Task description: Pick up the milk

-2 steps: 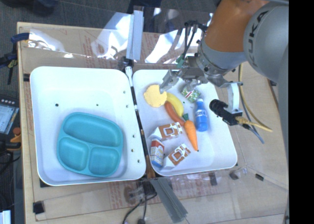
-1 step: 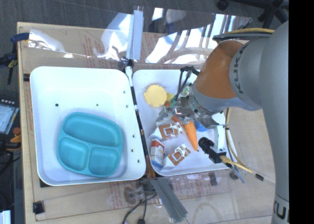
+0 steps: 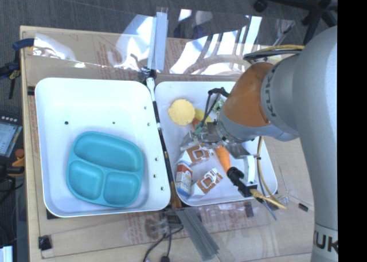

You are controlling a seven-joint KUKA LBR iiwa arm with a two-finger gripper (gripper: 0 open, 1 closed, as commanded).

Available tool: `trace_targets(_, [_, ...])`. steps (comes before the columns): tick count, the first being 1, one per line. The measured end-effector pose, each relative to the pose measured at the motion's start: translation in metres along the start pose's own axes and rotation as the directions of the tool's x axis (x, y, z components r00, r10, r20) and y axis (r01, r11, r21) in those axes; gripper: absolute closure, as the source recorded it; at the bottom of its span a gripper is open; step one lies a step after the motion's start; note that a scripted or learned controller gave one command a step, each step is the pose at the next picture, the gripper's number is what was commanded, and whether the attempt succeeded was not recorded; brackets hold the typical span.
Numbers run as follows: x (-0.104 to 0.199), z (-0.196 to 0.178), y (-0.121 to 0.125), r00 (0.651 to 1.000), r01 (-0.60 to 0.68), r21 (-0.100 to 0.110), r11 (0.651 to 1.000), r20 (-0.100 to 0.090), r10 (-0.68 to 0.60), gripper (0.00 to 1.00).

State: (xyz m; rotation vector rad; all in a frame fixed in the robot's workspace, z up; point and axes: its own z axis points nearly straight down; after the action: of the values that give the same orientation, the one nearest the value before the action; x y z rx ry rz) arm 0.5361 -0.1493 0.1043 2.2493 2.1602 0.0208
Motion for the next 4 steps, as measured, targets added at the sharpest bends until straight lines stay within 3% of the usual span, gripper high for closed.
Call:
trace_targets(1, [-0.002, -0.011, 0.002, 1.0, 0.005, -0.003, 1.0, 0.005, -0.005, 1.0])
trace_targets(2, [-0.002, -0.011, 0.002, 1.0, 0.005, -0.003, 1.0, 0.005, -0.005, 0.0])
trace_targets(3, [0.005, 0.01, -0.046, 0.995, 0.103, 0.024, 0.994, -0.01, -0.102, 0.0])
trace_targets(4, [0.026, 0.01, -0.06, 0.984, 0.176, 0.022, 0.984, -0.007, -0.176, 0.0])
